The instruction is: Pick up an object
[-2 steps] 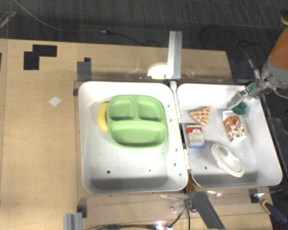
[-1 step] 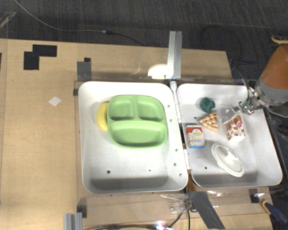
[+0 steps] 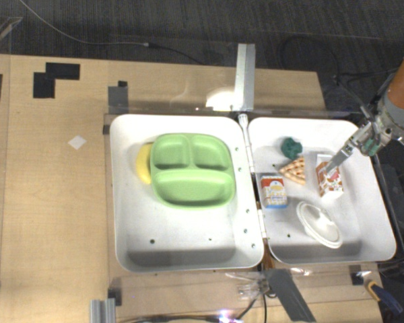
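A grey robot arm with an orange band reaches in from the right over the table [image 3: 47, 200], its gripper [image 3: 332, 169] lowered onto a small red-and-white carton [image 3: 328, 179] in the right-hand white bin [image 3: 384, 207]; whether the gripper is spread or closed cannot be told at this size, and nothing can be said to be held. The carton, judged the likely target, lies directly under the gripper's tip, flat on its side, a little box printed red with white panels. To do the step well, the gripper would probably need to straddle the carton's narrow width and settle low before closing, then rise straight up, since a skewed bite on a light box could flick it away. Far to the gripper's left, in the other white bin [image 3: 128, 241], sits a green divided tray [image 3: 190, 169] with a yellow piece [image 3: 143, 165] tucked at its far edge. Nearer, just below and left of the gripper, rests a white lid-like dish [image 3: 320, 223]; to its left a second small carton [image 3: 274, 191] leans by the bin wall, a triangular pizza slice toy [image 3: 294, 169] lies just beside the target, and a small dark green lump [image 3: 291, 145] sits above that.
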You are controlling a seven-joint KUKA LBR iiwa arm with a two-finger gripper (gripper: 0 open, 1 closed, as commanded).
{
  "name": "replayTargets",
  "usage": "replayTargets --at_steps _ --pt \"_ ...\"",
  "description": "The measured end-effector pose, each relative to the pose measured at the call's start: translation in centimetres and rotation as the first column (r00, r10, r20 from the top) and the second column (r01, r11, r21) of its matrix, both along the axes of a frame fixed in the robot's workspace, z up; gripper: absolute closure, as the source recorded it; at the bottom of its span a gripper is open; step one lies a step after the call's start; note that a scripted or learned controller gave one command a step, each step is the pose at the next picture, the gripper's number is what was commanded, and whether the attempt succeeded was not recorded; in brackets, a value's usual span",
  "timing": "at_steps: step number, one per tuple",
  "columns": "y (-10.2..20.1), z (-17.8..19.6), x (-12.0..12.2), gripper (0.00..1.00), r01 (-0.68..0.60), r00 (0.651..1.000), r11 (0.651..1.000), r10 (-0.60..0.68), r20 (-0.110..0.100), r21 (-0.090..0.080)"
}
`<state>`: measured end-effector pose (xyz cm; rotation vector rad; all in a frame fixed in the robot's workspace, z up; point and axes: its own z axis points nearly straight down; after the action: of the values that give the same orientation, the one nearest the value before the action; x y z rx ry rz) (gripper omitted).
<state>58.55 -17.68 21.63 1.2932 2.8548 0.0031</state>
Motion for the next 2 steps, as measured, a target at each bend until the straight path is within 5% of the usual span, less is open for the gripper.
replayTargets --at_steps 1,2 --pt "-2.60 -12.01 0.44 0.00 -0.009 1.000 1.000 0.009 0.000 0.000" --pt "-2.60 -12.02 0.43 0.00 -0.009 1.000 1.000 0.009 0.000 0.000"
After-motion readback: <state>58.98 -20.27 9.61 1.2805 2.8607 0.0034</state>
